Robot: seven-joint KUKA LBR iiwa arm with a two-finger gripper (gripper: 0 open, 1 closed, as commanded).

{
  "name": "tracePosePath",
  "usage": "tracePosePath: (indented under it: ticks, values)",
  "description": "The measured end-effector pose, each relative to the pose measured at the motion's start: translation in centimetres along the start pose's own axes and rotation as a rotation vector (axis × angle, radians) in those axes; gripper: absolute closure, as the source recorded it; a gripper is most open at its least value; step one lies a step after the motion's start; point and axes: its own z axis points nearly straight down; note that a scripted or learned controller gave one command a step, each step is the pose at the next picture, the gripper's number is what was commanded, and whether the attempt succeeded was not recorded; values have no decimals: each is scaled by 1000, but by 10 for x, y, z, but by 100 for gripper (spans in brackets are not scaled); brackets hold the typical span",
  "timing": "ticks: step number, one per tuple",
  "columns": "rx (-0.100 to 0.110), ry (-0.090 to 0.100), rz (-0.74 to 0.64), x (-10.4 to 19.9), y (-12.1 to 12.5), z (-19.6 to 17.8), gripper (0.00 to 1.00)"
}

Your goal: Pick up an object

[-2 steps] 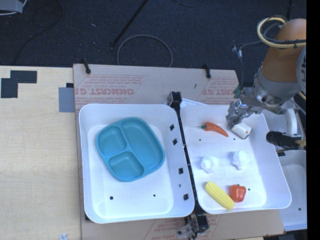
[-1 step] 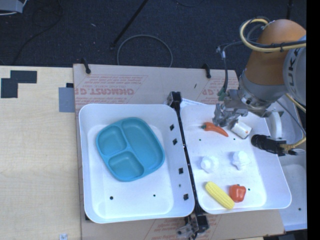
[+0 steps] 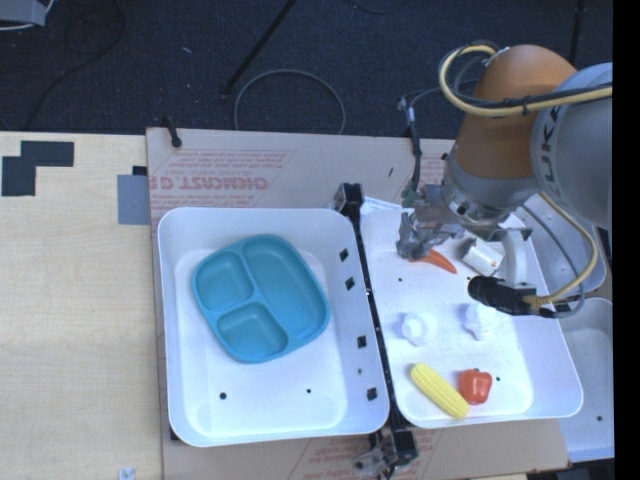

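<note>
Gripper [image 3: 414, 247] sat over right bin [image 3: 560, 393], jaw state can't tell. Just beside its tip: 1 orange carrot [image 3: 440, 261], small, tapered. Also 1 yellow corn [image 3: 438, 389], 1 red pepper [image 3: 476, 385], 2 white bits. Left bin [image 3: 185, 388]: 1 blue divided plate [image 3: 260, 296].

Just below-right of the claw [image 3: 418, 245] lies an orange carrot [image 3: 440, 261]; two white lumps [image 3: 414, 327] sit farther below, leaving bare bin floor [image 3: 395, 288] directly beneath it.

A robotics lab: a grey arm [image 3: 570, 138] works over two white bins [image 3: 190, 238] on a plywood surface [image 3: 70, 308], with loose cables [image 3: 290, 98] on dark carpet behind.
</note>
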Motion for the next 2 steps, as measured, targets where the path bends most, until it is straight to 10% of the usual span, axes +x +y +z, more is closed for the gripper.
tracePosePath:
  ticks: [2]
  values:
    - [1,0,-2,106,-6,15,100]
